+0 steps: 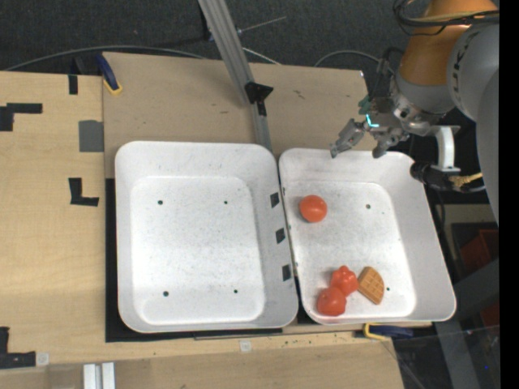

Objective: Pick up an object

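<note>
The grey arm (454, 47) comes in from the right side, with its orange band high in the corner, and it bends down so that the gripper (357, 146) hangs over the far rim of the right bin (405, 233). The two fingers (339, 146) are spread wide apart, pointing down and a little to the left, and nothing is between them. They are above the bin's back edge, well apart from all the objects inside. In the right bin there is a round orange-red ball (313, 209) near the left wall, about in the middle of the bin's length. At the near end lie three things close together: a red pepper-like piece (344, 279), a red round piece (331, 302) touching it just below, and a tan waffle-like biscuit (371, 284) just beside them on the right. The left bin (195, 233) sits next to the right one, and their rims overlap a little in the middle. Both bins rest on the pale wooden surface (178, 96), and a grey metal bar (231, 47) rises at a slant behind them.
</note>
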You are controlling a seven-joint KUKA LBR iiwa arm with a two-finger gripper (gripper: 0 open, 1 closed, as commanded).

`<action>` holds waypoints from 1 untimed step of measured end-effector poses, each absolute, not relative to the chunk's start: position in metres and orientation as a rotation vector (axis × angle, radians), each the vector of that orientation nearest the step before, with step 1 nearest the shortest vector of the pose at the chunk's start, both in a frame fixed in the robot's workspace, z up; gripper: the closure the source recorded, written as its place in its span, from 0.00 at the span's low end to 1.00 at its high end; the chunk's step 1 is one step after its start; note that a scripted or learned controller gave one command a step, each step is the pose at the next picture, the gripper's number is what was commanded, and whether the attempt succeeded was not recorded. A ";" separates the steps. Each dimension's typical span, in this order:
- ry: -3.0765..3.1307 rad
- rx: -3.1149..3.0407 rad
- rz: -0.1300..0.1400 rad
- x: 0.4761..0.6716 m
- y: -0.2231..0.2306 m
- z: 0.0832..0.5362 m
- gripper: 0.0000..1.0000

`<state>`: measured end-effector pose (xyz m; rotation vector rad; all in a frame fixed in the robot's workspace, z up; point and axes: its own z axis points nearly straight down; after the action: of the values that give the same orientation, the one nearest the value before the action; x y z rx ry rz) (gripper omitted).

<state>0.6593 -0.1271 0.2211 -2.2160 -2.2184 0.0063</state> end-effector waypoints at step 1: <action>-2.224 -2.217 0.003 0.660 -0.127 0.225 0.00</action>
<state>0.6603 -0.1272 0.2247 -2.2175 -2.2240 0.0025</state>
